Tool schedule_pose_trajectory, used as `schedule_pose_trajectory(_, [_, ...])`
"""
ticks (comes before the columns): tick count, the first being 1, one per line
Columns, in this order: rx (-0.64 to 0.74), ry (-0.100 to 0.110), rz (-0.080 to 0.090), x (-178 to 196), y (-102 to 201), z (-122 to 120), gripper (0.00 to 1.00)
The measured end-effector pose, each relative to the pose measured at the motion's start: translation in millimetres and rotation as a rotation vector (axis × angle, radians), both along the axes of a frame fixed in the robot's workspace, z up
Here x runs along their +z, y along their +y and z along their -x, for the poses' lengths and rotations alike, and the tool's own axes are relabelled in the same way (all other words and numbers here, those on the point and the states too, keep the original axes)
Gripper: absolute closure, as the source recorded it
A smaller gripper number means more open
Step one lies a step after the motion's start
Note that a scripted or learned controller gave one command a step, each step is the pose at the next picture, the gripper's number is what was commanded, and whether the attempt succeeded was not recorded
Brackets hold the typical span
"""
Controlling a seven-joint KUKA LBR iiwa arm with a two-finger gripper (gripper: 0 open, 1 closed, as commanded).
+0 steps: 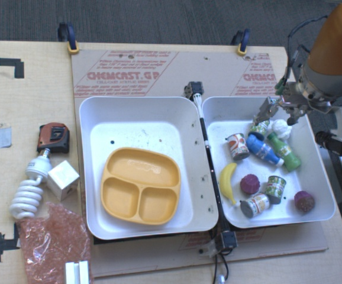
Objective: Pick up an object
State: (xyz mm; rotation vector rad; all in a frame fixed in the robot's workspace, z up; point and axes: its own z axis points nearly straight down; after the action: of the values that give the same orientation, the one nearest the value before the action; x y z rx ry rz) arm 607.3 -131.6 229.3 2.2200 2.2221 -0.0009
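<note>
Arm (331, 46) enters from right, over far corner of right bin (319, 158). Left bin (91, 158) holds yellow divided plate (140, 185). Gripper (280, 108) hovers with fingers spread, nothing between them. Green bottle (284, 152) lies just below gripper, toward near side; long axis diagonal, white cap at far end near fingers. Blue bottle (261, 148) touches it on left, roughly parallel. Judgement: green bottle likeliest target.

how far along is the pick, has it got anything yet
Done: the arm has reached over the right bin, gripper at its far end just above the green bottle and blue bottle. In hand: nothing visible between its fingers. Left: closing on an object and lifting it; the banana, cans and purple balls all lie in the bin.
</note>
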Motion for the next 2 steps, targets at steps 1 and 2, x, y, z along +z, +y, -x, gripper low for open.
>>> schedule_pose_trajectory(1, [0.001, -0.002, -0.002, -109.8, -39.9, -52.3, 0.0])
schedule_pose_trajectory(2, [0.004, -0.004, 0.001, -99.0, -40.6, -52.9, 1.0])
